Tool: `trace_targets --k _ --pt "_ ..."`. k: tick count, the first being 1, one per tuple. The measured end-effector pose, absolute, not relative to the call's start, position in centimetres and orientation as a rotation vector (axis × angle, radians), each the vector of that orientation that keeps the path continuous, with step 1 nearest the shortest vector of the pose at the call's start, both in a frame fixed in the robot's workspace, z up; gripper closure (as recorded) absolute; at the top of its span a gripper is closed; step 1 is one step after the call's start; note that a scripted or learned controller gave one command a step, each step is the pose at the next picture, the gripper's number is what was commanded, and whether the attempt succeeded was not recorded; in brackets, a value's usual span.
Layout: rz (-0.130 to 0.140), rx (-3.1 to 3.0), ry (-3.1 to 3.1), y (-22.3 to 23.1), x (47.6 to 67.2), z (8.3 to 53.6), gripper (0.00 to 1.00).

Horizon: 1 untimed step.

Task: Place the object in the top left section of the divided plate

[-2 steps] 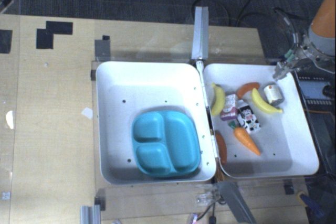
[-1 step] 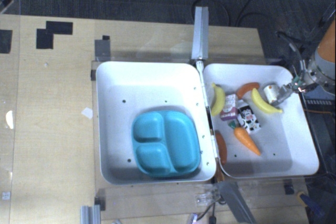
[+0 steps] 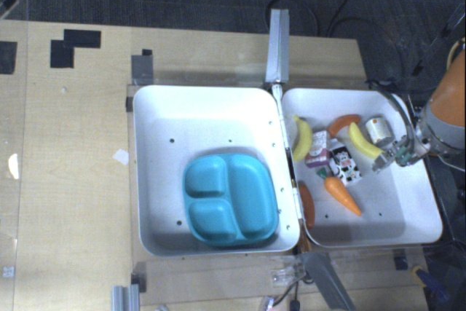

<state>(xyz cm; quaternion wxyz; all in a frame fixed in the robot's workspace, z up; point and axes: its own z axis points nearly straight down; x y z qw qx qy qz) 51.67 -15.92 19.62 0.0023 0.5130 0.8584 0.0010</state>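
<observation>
A blue divided plate (image 3: 231, 198) lies in the left bin (image 3: 167, 120), toward its front, with nothing in its sections. The right bin (image 3: 408, 215) holds toy food: two yellow bananas (image 3: 301, 138) (image 3: 362, 140), an orange carrot (image 3: 341, 196), an orange-red piece (image 3: 344, 123) at the back, a red sausage (image 3: 306, 204) by the divider, a small purple and white pack (image 3: 317, 150) and a black and white block (image 3: 344, 163). My gripper (image 3: 391, 155) hangs over the right side of the right bin, just right of the second banana, next to a silver can (image 3: 378, 130).
A metal post (image 3: 278, 47) stands behind the seam between the bins. Cables trail across the dark floor at the back. The wooden bench extends to the left with black markers (image 3: 73, 46).
</observation>
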Motion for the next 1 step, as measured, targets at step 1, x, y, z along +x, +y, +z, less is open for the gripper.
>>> trace_targets --k 1 --pt "0.002 1.368 2.824 -15.26 48.87 13.99 1.0"
